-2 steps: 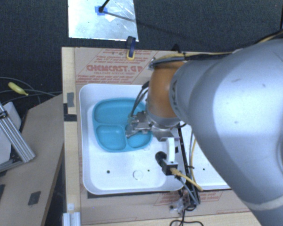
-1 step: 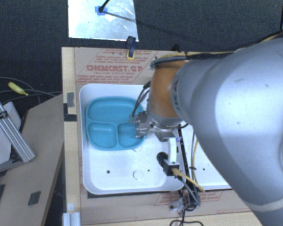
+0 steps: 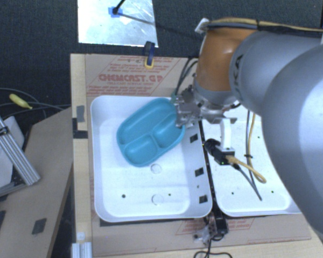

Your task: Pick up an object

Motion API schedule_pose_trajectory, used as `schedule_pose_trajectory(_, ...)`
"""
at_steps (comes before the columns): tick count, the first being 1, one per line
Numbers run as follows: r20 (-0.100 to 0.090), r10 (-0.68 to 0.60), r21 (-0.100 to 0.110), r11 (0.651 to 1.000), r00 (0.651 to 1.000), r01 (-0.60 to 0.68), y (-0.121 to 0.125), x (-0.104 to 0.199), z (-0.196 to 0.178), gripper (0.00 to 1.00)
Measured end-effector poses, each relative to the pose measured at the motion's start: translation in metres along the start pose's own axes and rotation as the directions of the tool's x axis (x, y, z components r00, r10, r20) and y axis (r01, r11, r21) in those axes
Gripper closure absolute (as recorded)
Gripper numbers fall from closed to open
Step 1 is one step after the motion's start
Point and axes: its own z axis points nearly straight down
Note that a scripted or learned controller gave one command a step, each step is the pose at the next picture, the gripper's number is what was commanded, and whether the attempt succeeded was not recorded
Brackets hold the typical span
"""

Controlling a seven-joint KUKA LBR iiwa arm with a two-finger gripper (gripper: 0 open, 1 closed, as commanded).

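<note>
1. I see the arm (image 3: 269,74) reaching in from the right, its grey bulk and orange band covering much of the right bin (image 3: 269,198).
2. The left bin (image 3: 105,198) holds the one object I would go for, a blue divided tray (image 3: 148,133).
3. The tray lies in the bin's upper half, its long axis running on a slant from lower left to upper right. Its upper-right end is against the bin's right wall.
4. The gripper (image 3: 182,114) sits right at that upper-right end, touching or just over the rim. So the tray stretches away from the gripper toward the lower left.
5. I cannot tell how the gripper is set. The wrist hides it where it meets the tray, and I do not see the rim pinched between anything.
6. My judgement: the pick turns on that rim. A grasp at one end of a long tray is likely to let the far end droop or twist.
</note>
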Motion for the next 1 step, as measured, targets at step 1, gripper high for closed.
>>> schedule_pose_trajectory(1,0.0,0.001,0.014,1.0,1.0,-0.001,-0.0644,-0.0283,-0.0201,1.0)
